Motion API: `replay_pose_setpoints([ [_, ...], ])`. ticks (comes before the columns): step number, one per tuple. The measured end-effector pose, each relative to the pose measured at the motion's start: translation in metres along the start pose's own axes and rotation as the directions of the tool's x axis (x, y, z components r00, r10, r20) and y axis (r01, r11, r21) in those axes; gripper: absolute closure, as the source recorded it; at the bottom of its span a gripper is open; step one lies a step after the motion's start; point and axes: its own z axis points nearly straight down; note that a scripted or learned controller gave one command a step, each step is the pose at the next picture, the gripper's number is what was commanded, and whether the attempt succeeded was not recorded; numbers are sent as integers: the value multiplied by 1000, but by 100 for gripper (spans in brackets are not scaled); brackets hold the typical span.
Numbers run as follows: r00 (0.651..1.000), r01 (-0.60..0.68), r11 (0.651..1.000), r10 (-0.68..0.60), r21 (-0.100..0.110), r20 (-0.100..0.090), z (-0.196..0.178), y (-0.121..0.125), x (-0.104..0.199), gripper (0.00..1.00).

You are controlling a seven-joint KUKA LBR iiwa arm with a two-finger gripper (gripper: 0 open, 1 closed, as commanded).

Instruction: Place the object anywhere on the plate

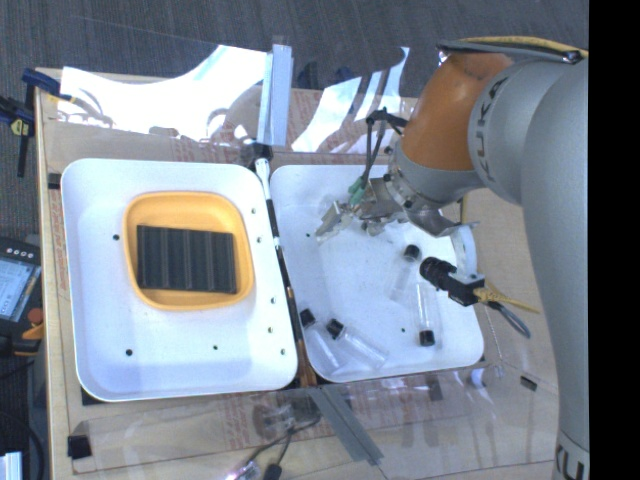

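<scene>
Plate: we see a yellow plate with a dark ribbed centre lying in the left bin, well apart from the arm.
Objects: in the right bin lie several small clear tubes with black caps, such as one near the right wall and one near the front; a black marker-like piece rests near the right rim.
Task's thing: we cannot tell which item is meant; all the candidates sit in the right bin, none on the plate.
Gripper: the gripper hangs low over the back of the right bin, its metal tip pointing toward the divider between the bins.
Jaws: we cannot tell whether they are parted or closed, nor whether anything sits between them.
Arm pose: the arm reaches in from the right, orange band above the wrist, wrist bent down and leftward.
Step in hand: we judge it a pick, not yet shown to be secured.
Doing it well: we would centre over a single tube, clear of its neighbours and the bin wall, close across its narrow width, lift straight, then carry over the divider and release above the plate's dark centre.
</scene>
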Motion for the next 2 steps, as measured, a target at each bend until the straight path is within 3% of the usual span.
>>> replay_pose_setpoints([
  [1, 1000, -31, 1000, 31, 0, 0, 12, 23, 60, 0],
  [2, 1000, -5, 1000, 5, 0, 0, 19, 72, 115, 0],
])
